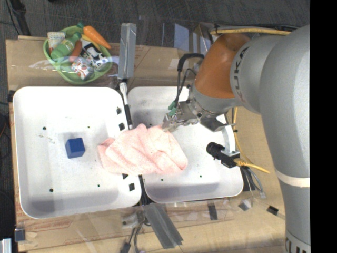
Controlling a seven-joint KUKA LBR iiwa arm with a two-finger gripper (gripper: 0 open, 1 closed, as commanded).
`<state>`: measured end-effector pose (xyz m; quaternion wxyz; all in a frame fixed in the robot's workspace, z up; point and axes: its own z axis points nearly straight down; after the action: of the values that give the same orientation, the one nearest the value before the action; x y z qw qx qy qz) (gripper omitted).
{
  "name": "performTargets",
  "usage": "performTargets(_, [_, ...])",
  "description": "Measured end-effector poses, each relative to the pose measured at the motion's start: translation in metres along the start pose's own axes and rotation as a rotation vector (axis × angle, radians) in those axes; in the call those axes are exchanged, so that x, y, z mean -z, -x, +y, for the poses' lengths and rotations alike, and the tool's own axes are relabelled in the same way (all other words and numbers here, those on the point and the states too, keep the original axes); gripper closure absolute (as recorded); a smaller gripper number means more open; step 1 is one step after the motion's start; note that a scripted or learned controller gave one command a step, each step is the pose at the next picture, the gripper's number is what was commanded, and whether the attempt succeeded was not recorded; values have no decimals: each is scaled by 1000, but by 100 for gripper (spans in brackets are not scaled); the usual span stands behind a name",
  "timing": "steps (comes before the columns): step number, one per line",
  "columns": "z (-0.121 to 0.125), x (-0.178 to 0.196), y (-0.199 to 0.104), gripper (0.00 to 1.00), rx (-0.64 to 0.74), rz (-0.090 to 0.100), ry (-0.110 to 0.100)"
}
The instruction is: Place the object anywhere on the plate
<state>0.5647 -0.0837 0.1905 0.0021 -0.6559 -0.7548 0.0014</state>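
Blue cube point(75, 147) in the left white bin point(31, 120), green bowl point(73, 78) of toy food on the bench point(23, 51) behind it

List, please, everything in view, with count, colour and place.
Shallow plastic bins: two, white, side by side on the bench.
Small cube: one, blue, in the left-hand bin.
Crumpled cloth: one, pink, draped across the bins' meeting rims, mostly in the right-hand bin.
Plastic bowl of toy food: one, green, on the bench behind the left-hand bin.
Robot arm: one, grey with orange band, entering from the right.
Gripper: one, grey, at the cloth's far edge.
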Motion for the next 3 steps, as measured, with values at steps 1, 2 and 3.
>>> performTargets(1, [0,41,0,100,7,0,1])
performTargets(2, [3,49,-50,100,413,-1,0])
performTargets(3, [5,37,-100,100,819,-3,2])
